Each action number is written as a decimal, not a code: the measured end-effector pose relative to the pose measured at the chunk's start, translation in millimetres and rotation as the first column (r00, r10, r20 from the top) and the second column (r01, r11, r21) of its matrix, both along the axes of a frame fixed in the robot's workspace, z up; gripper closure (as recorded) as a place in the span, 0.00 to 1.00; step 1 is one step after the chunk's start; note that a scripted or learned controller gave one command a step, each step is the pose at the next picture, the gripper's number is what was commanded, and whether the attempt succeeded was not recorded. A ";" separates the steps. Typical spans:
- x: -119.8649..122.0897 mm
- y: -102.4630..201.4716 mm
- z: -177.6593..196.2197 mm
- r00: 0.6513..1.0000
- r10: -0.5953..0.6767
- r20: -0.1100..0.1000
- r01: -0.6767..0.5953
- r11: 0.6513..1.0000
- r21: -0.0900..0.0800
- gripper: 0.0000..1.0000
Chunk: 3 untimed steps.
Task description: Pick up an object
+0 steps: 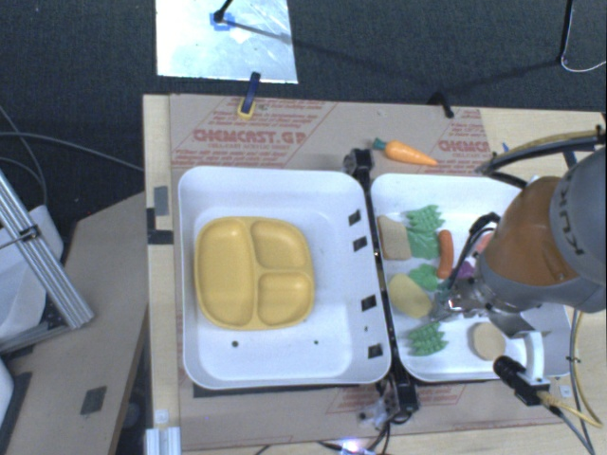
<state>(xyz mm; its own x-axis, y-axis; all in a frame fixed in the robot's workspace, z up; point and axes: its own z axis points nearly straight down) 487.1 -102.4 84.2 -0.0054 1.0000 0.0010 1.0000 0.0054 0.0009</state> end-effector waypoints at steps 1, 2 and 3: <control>-0.1 17.0 0.1 1.000 0.000 0.000 0.000 1.000 0.000 1.00; 2.1 67.9 105.8 1.000 0.005 0.010 -0.005 1.000 0.001 1.00; 1.5 117.3 180.2 1.000 0.006 0.009 -0.006 1.000 0.002 1.00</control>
<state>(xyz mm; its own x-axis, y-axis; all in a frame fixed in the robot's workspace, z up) 488.6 14.9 264.4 -0.0114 0.9999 0.0030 0.9999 0.0114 0.0102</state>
